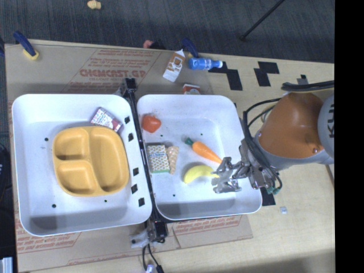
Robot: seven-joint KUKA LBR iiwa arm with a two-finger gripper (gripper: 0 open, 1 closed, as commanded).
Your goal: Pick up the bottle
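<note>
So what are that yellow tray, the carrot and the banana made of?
The yellow divided tray looks like moulded plastic, matte, with soft rounded compartment edges. The carrot and banana look like toy plastic or rubber: flat, uniform colour and a slight sheen. Which of the two, I can't tell from here.

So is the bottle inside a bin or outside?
Outside. The bottle lies on its side on the cardboard behind the right bin.

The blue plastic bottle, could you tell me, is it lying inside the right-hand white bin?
No, the blue plastic bottle lies on the bench beyond the right-hand white bin.
</note>
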